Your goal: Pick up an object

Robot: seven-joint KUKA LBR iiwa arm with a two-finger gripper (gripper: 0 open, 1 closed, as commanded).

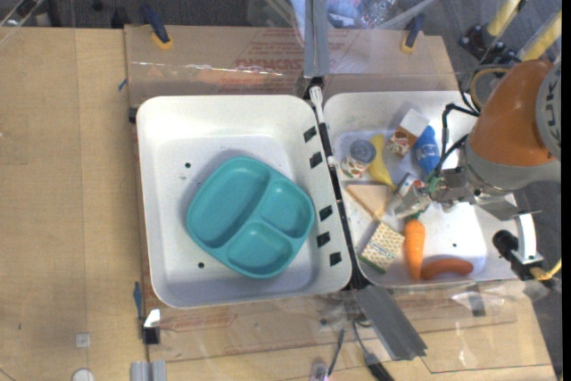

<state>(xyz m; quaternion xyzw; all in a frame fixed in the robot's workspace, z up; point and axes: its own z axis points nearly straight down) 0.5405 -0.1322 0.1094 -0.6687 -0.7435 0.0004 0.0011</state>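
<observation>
near edge: grey metal bracket (393, 326) sits at the front of the bench, closest to the camera, below the fingers.
gripper: the gripper (419, 194) is low in the right bin (464, 107), among the toys. its tips are small and dark against the clutter, so i cannot tell how wide they are or if they have anything.
arm: grey arm with an orange band (513, 116) comes in from behind the fingers, on the right.
carrot: a toy carrot (414, 247) stands just below the fingers, nearly touching them. it looks like hard, smooth plastic, light and a bit slippery. my guess is the best hold is across its fat middle, not the thin tip.
sausage: a red toy sausage (446, 267) lies past the carrot, lower and to the right of the fingers. round, so it may roll.
cracker: a speckled cracker toy (382, 245) lies down and left of the fingers.
cheese: a tan wedge (368, 196) lies just left of the fingers.
banana: a yellow piece (382, 161) is up and left of the fingers.
blue bottle: a small blue bottle (427, 147) is just above the fingers.
plate: a teal divided plate (250, 217) lies in the left bin (178, 125), well apart from the fingers.
writing: too small and blurry to read on any toy.
</observation>
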